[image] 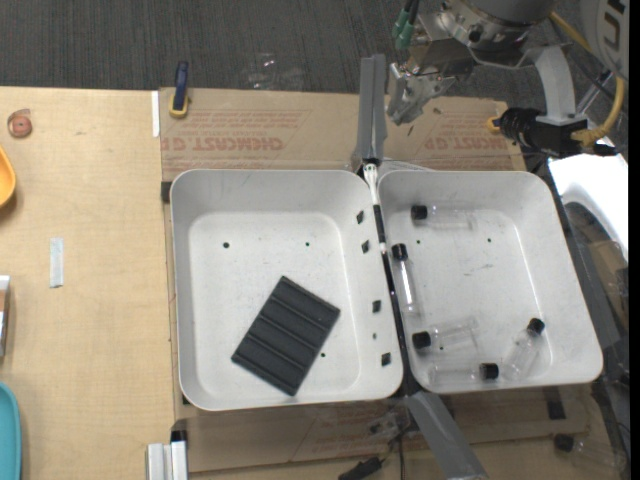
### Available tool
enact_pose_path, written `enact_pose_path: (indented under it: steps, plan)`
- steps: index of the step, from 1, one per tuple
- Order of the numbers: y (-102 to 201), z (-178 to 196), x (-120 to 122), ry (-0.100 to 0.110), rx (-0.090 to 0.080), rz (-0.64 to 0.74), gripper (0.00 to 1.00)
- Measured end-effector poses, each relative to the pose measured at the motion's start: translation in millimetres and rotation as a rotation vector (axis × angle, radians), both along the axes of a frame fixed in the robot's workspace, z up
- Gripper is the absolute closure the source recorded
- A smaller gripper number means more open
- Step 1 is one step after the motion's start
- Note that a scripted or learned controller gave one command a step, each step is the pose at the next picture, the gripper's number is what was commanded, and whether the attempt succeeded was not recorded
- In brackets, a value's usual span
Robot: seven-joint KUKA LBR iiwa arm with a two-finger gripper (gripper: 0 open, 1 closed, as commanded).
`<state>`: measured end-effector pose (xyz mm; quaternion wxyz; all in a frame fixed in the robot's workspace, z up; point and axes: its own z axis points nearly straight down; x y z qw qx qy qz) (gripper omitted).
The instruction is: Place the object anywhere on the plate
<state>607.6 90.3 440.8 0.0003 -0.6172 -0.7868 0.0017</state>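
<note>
The hand, whose finger state I cannot tell, hangs beyond the bins' far edge, with the small clear vials in the right bin nearer the camera and the dark ribbed plate off in the left bin.

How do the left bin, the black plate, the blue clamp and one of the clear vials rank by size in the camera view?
Largest to smallest as they look:
1. Left bin
2. Black plate
3. Vial along the right bin's left wall, and the blue clamp: these two look too alike to rank.
</note>
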Motion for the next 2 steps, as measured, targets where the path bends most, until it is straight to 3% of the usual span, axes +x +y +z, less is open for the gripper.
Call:
enact_pose_path:
  steps: [1,2]
  plan:
    - [33,-11,49,-0.001,0.001,0.252,1.00]
    - [89,0,52,-0.003,0.002,0.754,1.00]
